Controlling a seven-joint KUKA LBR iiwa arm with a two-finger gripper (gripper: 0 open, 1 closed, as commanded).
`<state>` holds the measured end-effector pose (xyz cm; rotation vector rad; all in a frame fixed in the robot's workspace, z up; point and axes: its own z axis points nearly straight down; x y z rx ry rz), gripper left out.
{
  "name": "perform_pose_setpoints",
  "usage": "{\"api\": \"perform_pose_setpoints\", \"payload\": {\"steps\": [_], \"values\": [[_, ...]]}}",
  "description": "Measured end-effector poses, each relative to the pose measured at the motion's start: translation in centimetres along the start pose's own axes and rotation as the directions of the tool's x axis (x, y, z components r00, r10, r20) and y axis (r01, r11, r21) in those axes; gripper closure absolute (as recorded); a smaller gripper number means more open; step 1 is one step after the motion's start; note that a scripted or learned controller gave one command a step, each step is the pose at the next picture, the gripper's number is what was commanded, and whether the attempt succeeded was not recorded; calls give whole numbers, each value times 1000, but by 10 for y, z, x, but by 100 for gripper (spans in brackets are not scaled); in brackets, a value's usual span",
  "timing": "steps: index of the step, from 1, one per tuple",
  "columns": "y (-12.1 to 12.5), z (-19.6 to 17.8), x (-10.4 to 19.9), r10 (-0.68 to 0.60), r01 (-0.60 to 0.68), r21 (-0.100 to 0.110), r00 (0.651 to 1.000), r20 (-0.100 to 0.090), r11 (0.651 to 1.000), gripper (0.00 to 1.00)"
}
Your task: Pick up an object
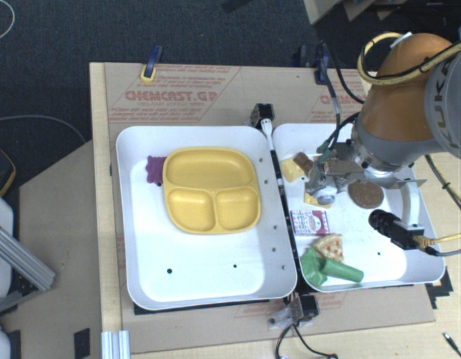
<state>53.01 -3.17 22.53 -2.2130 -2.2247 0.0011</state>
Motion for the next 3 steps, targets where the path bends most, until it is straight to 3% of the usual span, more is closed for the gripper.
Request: {"api": "perform_pose_setpoints", "payload": {"steps": [1, 3], "values": [[-19, 1, 45, 1, -1, 1, 1000, 0, 1000, 100], [-17, 9, 37, 5, -5, 1, 1000, 1, 1000, 100]]}}
